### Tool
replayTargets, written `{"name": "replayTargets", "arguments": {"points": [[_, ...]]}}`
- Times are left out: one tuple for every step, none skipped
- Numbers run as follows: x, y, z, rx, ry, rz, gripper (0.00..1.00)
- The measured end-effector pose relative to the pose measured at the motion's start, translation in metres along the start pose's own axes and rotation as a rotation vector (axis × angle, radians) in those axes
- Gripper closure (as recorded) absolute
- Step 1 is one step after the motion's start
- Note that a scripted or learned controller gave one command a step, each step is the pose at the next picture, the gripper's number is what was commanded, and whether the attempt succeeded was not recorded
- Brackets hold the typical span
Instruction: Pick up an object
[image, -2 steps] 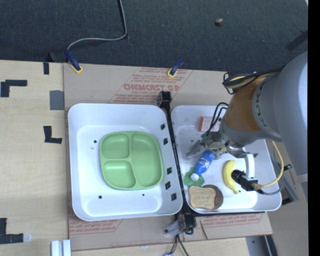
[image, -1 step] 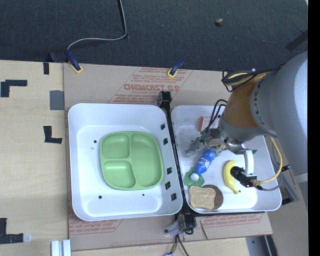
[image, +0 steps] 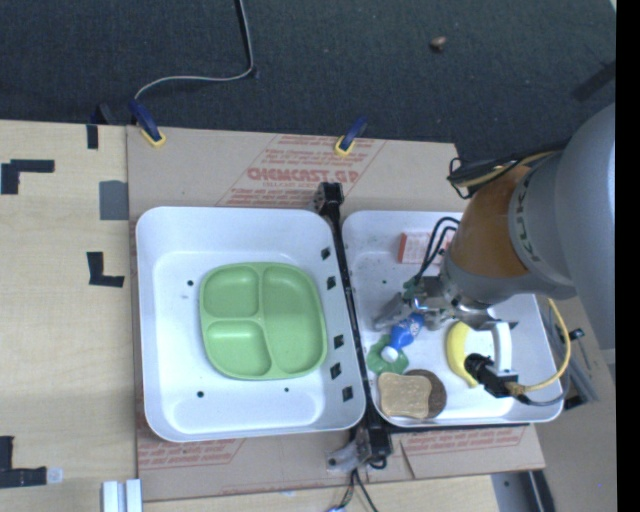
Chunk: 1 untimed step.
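The right bin (image: 380, 245) holds several small objects. A blue piece (image: 403, 333) lies near its middle with a green ring-shaped piece (image: 384, 358) just below it. A slice of toast on a brown disc (image: 410, 394) sits at the bin's front. A yellow banana-like object (image: 459, 351) lies to the right, and a small orange box (image: 414, 246) sits at the back. My gripper (image: 412, 308) hangs low over the middle of the right bin, directly above the blue piece, its grey fingers pointing left.
The left bin (image: 170, 240) holds a green divided plate (image: 264, 319). A black divider (image: 341, 290) runs between the bins. The arm's grey body and orange band (image: 495, 235) cover the right bin's far right side. A yellow cable (image: 545, 380) loops there.
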<state>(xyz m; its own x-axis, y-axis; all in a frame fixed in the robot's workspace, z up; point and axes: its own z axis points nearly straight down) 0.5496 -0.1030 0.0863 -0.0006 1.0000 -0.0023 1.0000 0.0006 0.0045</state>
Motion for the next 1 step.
{"name": "replayTargets", "arguments": {"points": [[-0.0087, 0.0158, 0.0005, 0.003, 0.003, -0.001, 0.00]]}}
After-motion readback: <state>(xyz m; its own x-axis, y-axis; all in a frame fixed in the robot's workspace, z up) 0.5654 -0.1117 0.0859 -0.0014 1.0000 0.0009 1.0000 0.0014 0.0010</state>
